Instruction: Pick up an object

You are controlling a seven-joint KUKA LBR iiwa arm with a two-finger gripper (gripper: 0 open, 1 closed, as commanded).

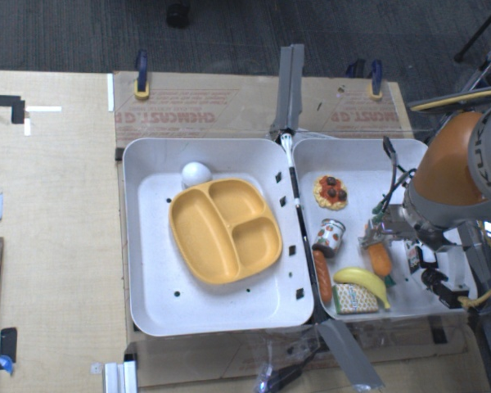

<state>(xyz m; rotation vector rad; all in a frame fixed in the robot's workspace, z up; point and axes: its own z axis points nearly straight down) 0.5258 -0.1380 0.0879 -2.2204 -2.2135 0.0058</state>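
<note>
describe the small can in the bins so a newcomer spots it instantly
Look in the right bin, along its left wall. The can lies below the round tart and above the banana. It is the only cylinder, with a dark-red-and-white label.

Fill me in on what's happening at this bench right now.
The arm reaches in from the right over the right bin, with its hand low beside a carrot. Whether it grips anything is unclear. That bin also holds a banana, a can, a small tart, a hot dog and a green box. The left bin holds a yellow divided plate and a white ball.
</note>
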